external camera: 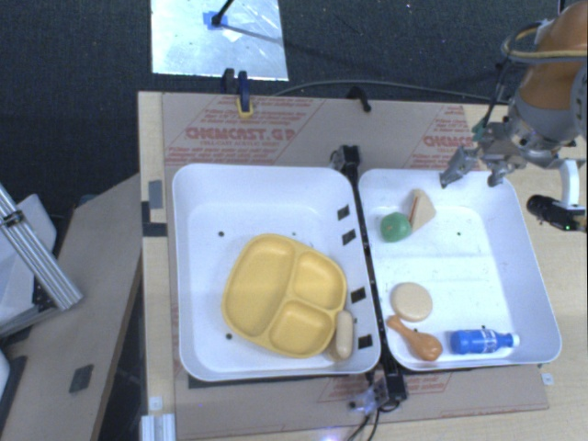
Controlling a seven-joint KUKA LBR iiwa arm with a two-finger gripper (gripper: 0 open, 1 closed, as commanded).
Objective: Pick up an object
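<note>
Gripper hovers at right bin's one-o'clock corner, fingers spread, nothing between them. Nearest candidates, green ball touching tan wedge, sit at eight o'clock from it; likely lining up descent.

tray in left bin, bottle in right bin

Grey arm with orange band at right, end effector low, fingers spread apart.
</note>
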